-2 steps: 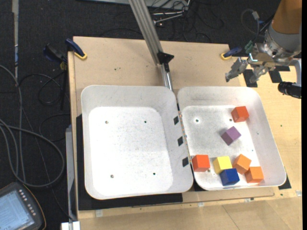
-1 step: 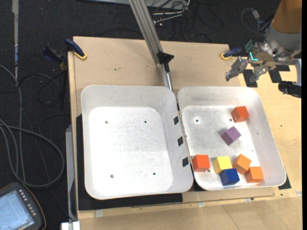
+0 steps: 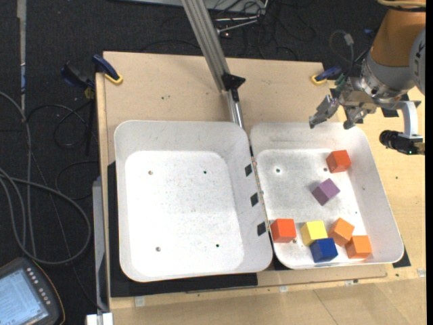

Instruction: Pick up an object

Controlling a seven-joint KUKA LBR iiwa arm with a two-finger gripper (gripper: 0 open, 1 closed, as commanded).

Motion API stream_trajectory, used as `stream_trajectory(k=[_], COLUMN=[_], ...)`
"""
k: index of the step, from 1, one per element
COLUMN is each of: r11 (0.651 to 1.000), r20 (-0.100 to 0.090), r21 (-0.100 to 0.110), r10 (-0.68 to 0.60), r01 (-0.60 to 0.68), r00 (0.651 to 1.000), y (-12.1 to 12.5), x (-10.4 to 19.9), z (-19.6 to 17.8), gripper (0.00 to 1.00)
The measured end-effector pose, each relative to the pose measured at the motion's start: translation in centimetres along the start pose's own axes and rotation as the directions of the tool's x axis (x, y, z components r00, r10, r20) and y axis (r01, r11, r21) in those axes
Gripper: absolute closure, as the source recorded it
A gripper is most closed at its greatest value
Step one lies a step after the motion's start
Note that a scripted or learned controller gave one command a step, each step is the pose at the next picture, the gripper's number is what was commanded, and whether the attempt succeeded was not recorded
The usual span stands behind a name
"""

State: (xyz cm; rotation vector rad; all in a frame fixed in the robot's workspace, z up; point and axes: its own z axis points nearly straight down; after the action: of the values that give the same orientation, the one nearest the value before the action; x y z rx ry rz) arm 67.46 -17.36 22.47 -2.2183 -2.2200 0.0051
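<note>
Gripper (image 3: 336, 114) hangs over the far edge of the right bin (image 3: 291, 143), near its far right corner. Two fingers spread apart, nothing between them. Orange band of the arm (image 3: 399, 26) sits above the wrist at the upper right.

Right bin holds seven blocks. An orange block (image 3: 338, 160) lies nearest the gripper, toward the far right side of the bin, apart from the fingers. A purple block (image 3: 325, 191) sits just nearer the camera, about mid-bin. Along the near edge: an orange block at the left (image 3: 283, 230) by the near left corner, a yellow block (image 3: 313, 232) beside it, a blue block (image 3: 324, 250) touching the yellow one on its near side, then an orange block tilted (image 3: 343, 229) and an orange block at the near right corner (image 3: 358, 246).

Left bin (image 3: 128, 181) stands beside the right one, rims touching. Both rest on the wooden bench (image 3: 169, 87).
</note>
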Motion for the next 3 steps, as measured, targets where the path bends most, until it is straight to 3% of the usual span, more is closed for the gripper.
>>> stream_trajectory(k=[2, 3], r11=[1.000, 1.000], r20=[0.000, 0.002], r21=[0.000, -0.008], r10=[-0.001, -0.002], r01=[0.001, 0.002], r00=[1.000, 1.000], y=[-0.1, 0.1], x=[0.3, 0.3], z=[9.2, 7.8], gripper=[0.00, 1.00])
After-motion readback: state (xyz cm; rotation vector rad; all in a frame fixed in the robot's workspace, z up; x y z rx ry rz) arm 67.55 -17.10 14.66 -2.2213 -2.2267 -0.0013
